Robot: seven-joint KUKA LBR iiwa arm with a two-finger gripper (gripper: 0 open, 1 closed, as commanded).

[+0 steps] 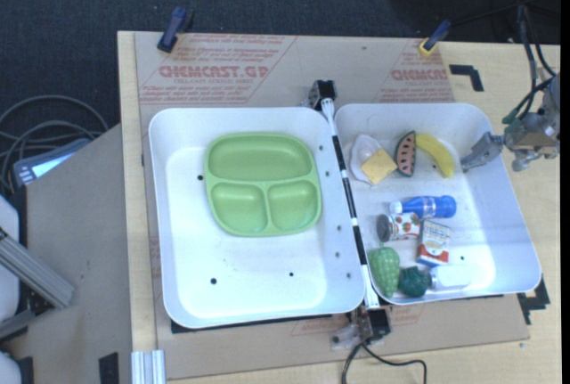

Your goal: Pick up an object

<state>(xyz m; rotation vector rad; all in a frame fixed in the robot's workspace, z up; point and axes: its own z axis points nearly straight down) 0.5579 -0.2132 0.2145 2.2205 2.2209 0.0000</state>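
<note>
The right bin [512, 222] holds several small objects. A yellow banana [436, 152] lies near its far right, beside a watermelon slice [405, 152] and a yellow block [378, 167] resting on a white piece. Lower down are a blue-capped bottle [427, 208], a small can [396, 226], a red and white carton [434, 244], a light green lumpy item [386, 267] and a dark green one [413, 282]. My gripper [479, 153] reaches in over the bin's right rim, just right of the banana and above the bin floor. Nothing is seen in it.
The left bin [178, 257] bears a green divided plate [263, 183]. A black divider [343, 186] runs between the bins. Blue [172, 28] and yellow [435, 36] clamps hold the cardboard at the bench's far edge. Cables hang by the arm at the right.
</note>
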